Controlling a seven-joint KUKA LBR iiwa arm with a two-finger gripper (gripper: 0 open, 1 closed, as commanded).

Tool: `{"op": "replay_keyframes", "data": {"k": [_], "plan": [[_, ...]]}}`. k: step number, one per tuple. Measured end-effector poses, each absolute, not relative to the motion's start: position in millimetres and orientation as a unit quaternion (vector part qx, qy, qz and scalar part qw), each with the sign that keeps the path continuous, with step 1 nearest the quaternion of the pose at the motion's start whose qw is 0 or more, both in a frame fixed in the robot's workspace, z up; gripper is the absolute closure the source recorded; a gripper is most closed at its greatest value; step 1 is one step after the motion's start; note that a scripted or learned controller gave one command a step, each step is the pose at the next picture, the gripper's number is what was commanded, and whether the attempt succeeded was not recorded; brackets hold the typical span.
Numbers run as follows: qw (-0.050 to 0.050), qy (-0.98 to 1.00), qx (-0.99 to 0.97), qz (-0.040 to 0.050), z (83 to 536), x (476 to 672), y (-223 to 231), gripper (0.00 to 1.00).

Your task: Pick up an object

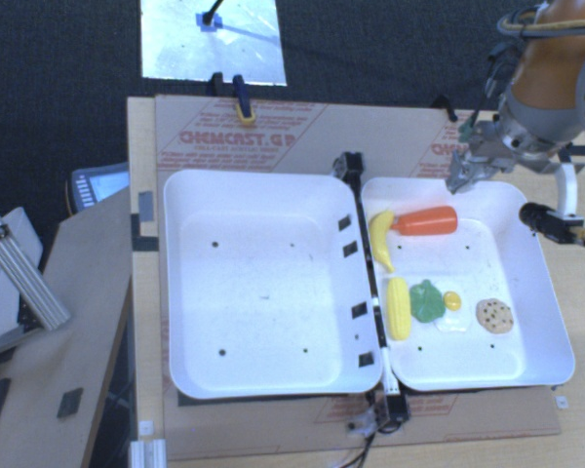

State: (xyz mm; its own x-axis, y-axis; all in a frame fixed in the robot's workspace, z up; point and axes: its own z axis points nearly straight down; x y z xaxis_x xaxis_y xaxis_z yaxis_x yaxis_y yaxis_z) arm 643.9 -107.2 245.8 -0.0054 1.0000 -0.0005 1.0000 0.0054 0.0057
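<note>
Orange plastic marks the carrot [427,221], which lies in the far part of the right bin [541,291] with its long axis running left to right, nearly level across the view; which end is the tip cannot be told. Just left of it a yellow banana [380,239] lies with its length running far to near, its far end touching the carrot's left end. Nearer, a yellow corn cob [398,307] lies along the bin's left wall, also far to near. Right of the cob sit a green leafy piece [428,300], a fried egg [451,305] and, farther right, a round cookie [494,315].

Reaching in from the right, the grey arm with its orange band [556,61] slants down and leftward, and the gripper [462,178] hangs over the far rim of the right bin, just right of and beyond the carrot, apart from it. Whether the claw is open or closed cannot be told.

White and wide, the left bin [263,281] lies beside the right one.
</note>
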Motion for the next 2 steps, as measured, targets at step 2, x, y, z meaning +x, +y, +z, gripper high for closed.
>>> {"op": "replay_keyframes", "data": {"k": [2], "plan": [[0.003, 0.711, 0.704, 0.0038, 391.4, 654.1, -10.6, 1.0]]}}
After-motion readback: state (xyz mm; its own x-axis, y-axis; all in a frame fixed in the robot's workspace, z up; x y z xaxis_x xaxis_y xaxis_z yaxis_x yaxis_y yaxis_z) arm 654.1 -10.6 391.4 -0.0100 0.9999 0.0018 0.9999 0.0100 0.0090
